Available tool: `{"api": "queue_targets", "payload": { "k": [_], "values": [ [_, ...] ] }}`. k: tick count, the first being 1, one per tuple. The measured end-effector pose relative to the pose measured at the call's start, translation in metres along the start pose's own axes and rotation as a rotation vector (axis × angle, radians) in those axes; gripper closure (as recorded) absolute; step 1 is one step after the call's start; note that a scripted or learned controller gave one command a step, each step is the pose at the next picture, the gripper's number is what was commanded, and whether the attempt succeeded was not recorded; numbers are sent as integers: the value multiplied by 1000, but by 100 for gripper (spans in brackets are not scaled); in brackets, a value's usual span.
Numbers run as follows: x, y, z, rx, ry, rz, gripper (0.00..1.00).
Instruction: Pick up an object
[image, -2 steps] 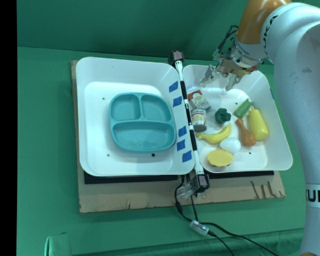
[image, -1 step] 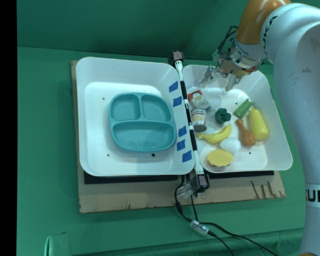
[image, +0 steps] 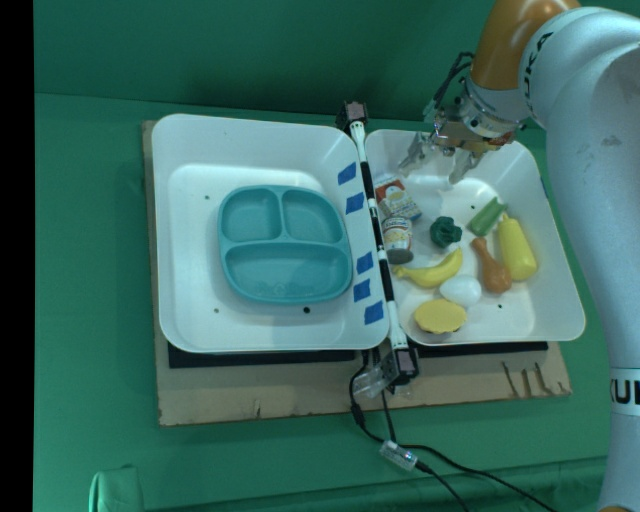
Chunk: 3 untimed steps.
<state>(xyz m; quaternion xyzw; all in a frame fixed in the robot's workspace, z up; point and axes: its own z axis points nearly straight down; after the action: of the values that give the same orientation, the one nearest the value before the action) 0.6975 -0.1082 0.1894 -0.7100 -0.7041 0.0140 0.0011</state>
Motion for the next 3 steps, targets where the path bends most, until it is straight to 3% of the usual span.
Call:
{"api": "queue_targets", "payload": {
  "k": [3],
  "values": [
    [-1, 0, 2, 2, 6, -4, 0]
  ]
}}
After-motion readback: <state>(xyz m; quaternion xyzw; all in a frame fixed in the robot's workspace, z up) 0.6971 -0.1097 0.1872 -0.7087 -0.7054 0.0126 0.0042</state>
